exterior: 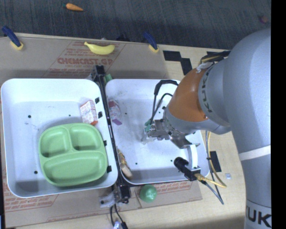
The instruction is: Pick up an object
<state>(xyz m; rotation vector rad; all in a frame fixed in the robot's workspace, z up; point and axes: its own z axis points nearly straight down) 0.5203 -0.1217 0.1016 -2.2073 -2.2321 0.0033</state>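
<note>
Reaching into the right shallow white bin (pixel 133 175), the grey arm's gripper (pixel 150 130) is hovering mid-bin; its state is unclear. A small crumpled purple-white packet (pixel 114 111) is lying against the bin's left wall, within reach.

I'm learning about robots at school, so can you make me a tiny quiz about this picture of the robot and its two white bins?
1. True or false: the green tray lies in the left bin.
2. Which lies on the bench outside both bins? A) yellow banana B) green tray C) small carton
3. Fill in: the green ball sits just below the ____ bin.

Key: 1 true. 2 A. 3 right. The gripper hangs over the right bin.
</note>
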